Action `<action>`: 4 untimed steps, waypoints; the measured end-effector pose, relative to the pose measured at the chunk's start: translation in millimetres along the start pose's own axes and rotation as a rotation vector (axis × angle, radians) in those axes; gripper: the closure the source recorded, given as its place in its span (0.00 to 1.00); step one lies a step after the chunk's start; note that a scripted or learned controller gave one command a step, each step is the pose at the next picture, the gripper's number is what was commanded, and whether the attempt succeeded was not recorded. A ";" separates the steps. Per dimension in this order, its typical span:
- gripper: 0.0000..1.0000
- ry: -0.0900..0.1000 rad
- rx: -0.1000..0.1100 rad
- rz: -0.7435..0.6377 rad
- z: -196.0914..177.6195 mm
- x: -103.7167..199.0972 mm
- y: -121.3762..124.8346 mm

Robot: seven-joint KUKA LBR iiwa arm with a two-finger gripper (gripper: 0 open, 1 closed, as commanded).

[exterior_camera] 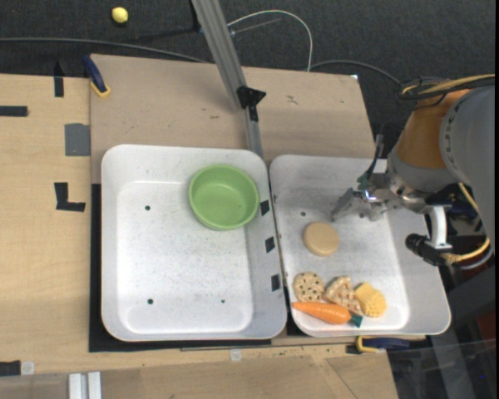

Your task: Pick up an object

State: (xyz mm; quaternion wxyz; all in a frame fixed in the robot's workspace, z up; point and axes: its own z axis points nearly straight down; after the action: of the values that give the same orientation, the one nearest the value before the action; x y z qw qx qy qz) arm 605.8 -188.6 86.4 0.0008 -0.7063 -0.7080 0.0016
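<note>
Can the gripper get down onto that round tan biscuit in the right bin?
Probably yes. The gripper hovers just up and right of the round tan biscuit, which lies alone with nothing over it.

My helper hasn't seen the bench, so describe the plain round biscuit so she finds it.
Look in the right bin. The tan disc lies alone mid-bin, apart from the food cluster near the front edge; it is smooth and unmarked.
</note>
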 end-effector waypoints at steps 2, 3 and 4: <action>1.00 0.000 -0.006 0.001 -55.1 4.8 3.1; 1.00 0.000 -0.007 0.002 -99.8 1.8 -1.8; 1.00 -0.001 -0.008 0.000 -152.3 -7.1 4.1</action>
State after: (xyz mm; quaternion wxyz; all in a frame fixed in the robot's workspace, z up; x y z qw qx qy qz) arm 610.4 -195.5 238.8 -0.0025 -0.7063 -0.7079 -0.0009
